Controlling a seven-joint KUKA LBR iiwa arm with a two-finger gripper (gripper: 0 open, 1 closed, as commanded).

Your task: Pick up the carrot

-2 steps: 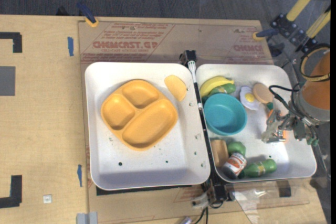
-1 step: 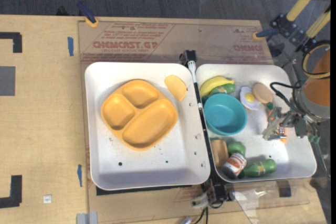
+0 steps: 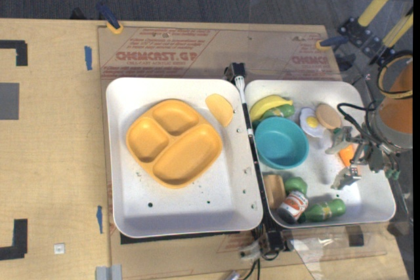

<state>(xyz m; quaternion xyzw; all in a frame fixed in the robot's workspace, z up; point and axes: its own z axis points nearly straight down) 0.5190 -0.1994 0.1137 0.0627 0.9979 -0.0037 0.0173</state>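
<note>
The tool point(image 3: 348, 160) is positioned at the right of the frame, over the right bin point(image 3: 380, 210). The carrot point(image 3: 346, 155) is seen between its fingers — gripped, just right of the teal bowl point(image 3: 281, 143) and below the egg point(image 3: 310, 121).

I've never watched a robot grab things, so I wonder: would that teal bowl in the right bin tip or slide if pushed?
The teal bowl looks like smooth plastic, so probably light and apt to slide. It sits upright on a wide form, so tipping seems unlikely. The banana and other toys crowd it, so a push would likely shove them too.
</note>
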